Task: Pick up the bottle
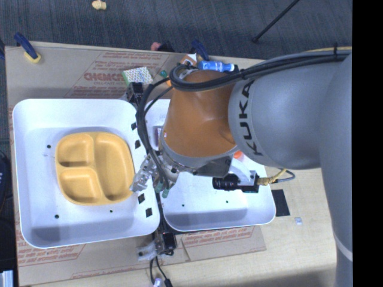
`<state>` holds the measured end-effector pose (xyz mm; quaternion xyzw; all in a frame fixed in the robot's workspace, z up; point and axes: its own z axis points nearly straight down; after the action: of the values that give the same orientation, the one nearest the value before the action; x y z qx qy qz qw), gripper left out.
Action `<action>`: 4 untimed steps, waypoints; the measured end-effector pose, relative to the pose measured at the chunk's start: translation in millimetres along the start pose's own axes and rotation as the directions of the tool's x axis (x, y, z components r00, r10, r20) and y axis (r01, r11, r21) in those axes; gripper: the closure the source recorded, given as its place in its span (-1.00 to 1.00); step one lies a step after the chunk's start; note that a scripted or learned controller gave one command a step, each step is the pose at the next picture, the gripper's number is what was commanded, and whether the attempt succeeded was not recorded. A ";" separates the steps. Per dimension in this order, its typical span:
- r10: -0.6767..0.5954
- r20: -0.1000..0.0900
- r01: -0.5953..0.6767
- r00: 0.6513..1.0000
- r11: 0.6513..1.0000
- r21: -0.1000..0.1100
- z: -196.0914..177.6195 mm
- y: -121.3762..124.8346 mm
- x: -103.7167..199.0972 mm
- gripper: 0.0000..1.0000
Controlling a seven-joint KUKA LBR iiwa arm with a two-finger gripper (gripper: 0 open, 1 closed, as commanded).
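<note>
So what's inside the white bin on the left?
A yellow divided plate sits in the left bin. It has three sections with nothing visible in them. The arm covers much of the right bin, hiding what's inside.

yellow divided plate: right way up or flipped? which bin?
Right way up, in the left bin. The yellow plate shows its three compartments facing the camera, lying flat on the bin floor.

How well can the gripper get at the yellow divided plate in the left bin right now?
Probably yes: the gripper hangs at the right rim of the left bin, just beside the yellow plate, with nothing visible between them.
</note>
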<state>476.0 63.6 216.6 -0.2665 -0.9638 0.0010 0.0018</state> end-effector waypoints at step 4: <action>-0.032 0.005 0.032 0.999 0.999 -0.003 -84.5 22.6 12.9 1.00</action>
<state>476.9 89.7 301.0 -0.2510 -0.9680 0.0000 -0.0009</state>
